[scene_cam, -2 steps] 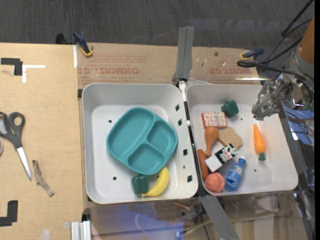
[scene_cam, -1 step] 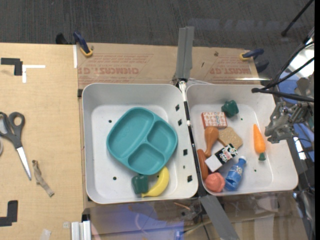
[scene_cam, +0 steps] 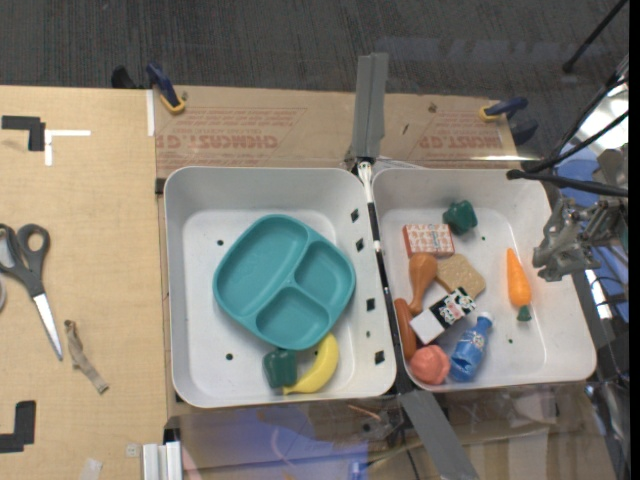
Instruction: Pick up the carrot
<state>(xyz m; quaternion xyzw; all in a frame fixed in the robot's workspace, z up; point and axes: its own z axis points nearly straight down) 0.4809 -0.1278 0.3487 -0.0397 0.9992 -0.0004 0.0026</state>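
The carrot (scene_cam: 517, 279) is a small orange toy with a green stub at its near end. It lies lengthwise on the floor of the right bin (scene_cam: 560, 363), close to the bin's right wall. My gripper (scene_cam: 558, 250) is a grey metal cluster hanging over that bin's right rim, just right of the carrot and slightly above it. Nothing is visibly held in it.
The right bin also holds a dark green toy (scene_cam: 460, 215), a red box (scene_cam: 428, 238), a drumstick (scene_cam: 421, 273), toast (scene_cam: 461, 274), a small carton (scene_cam: 452, 308), a blue bottle (scene_cam: 470, 348), a sausage (scene_cam: 404, 326) and a pink ball (scene_cam: 430, 365). In the left bin (scene_cam: 180, 268) are a teal plate (scene_cam: 285, 281), a banana (scene_cam: 315, 368) and a green pepper (scene_cam: 281, 368). Scissors (scene_cam: 30, 278) lie far left.
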